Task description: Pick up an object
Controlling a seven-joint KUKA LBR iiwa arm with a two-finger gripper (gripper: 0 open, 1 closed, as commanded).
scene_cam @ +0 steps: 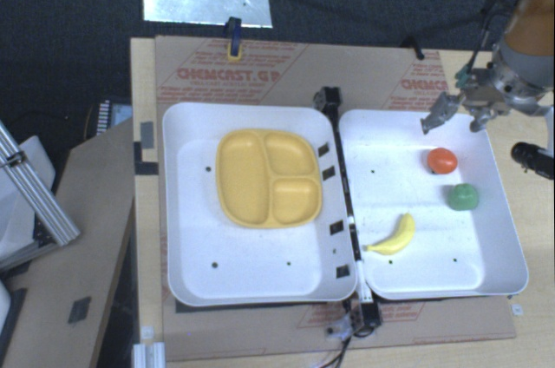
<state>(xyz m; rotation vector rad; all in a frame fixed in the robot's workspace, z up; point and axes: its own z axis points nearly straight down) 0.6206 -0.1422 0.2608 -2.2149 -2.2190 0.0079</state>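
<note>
White bins sit on cardboard over dark carpet. Gripper [457, 115] hangs spread open and empty above the right bin [494, 271]; tomato [442, 161] lies just below its jaws.

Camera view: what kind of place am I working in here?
Likely a robot lab test bench: two white bins on cardboard, toy food like a banana, and a gripper open above the right bin.
</note>
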